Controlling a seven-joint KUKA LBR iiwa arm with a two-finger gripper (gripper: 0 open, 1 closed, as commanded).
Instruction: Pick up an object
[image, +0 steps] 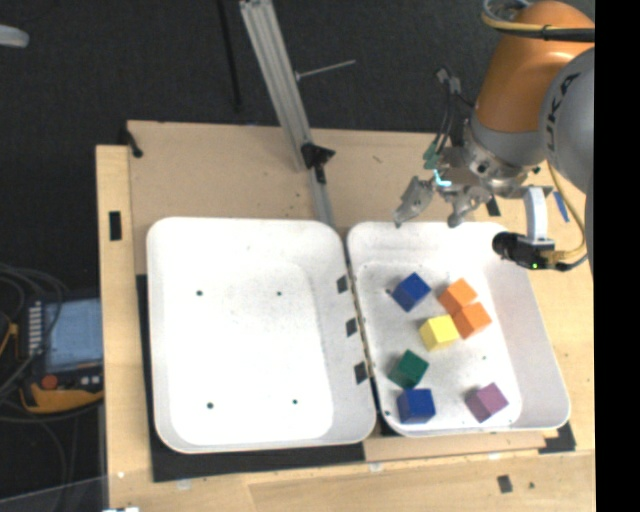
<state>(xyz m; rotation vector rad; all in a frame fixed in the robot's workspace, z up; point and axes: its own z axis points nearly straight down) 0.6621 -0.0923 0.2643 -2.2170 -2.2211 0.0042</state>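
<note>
We see the grey arm with its orange band reaching in from the right, its two-finger hand (432, 210) hanging above the far rim of the right shallow white bin (530, 400). The two fingers stand spread wide apart with nothing between them, their tips pointing down toward the bin's back edge.

The small blocks all lie in that right bin, well apart from the hand. Nearest the hand sits a blue cube (410, 291); just to its right an orange block (465, 307), which looks like two orange cubes pressed together. A yellow cube (438, 331) touches the orange block's lower left side. Nearer the front we find a dark green cube (408, 368), with a second blue cube (416, 404) just below it, and a purple cube (487, 401) off to the right near the front rim.

The left shallow white bin (170, 400) lies beside it on the light wooden tabletop (220, 170).
</note>
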